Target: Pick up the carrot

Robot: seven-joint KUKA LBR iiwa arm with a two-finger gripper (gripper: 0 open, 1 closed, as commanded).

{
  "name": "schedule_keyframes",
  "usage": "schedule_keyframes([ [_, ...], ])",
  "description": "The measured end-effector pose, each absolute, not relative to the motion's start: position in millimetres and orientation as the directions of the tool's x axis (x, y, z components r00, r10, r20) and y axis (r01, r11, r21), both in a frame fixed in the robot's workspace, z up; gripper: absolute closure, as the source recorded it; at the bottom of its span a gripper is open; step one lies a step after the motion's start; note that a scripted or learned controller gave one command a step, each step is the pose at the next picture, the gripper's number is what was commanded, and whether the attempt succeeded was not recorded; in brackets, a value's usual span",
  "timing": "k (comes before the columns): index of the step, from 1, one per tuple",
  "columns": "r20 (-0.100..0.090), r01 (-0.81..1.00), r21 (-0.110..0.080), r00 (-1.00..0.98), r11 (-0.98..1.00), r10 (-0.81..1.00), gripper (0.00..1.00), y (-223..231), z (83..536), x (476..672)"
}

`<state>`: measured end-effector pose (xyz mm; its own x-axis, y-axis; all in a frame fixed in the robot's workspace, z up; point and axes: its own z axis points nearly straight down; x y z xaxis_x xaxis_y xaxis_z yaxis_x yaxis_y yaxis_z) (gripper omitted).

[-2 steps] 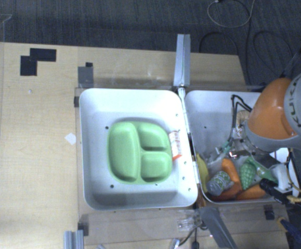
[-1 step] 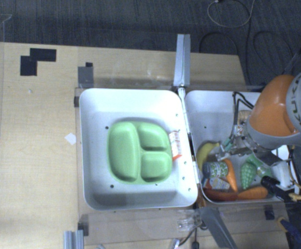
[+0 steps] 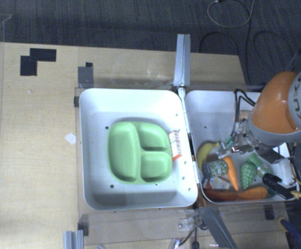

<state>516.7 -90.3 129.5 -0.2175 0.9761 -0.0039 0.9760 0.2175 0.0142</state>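
Observation:
An orange carrot point(image 3: 231, 174) lies in the right bin point(image 3: 212, 113), pointing toward the bin's front edge, between a can and a green knobbly item. My gripper point(image 3: 237, 145) hangs just above the carrot's upper end, at the tip of the grey arm with the orange band point(image 3: 273, 110). Nothing appears lifted off the bin floor. A second orange, carrot-like piece point(image 3: 253, 193) rests along the front wall of the same bin.
Around the carrot are a yellow fruit point(image 3: 206, 151), a labelled can point(image 3: 215, 168), a green knobbly item point(image 3: 247, 173) and a dark red piece point(image 3: 220, 195). In the left bin point(image 3: 93, 139) sits a green divided plate point(image 3: 139, 150). A metal divider point(image 3: 182, 61) separates the bins.

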Motion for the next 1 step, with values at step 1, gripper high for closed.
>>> schedule_keyframes([
  [1,-0.001,0.992,0.005,-0.124,0.124,0.992,1.0,-32.1,229.0,488.4],
])
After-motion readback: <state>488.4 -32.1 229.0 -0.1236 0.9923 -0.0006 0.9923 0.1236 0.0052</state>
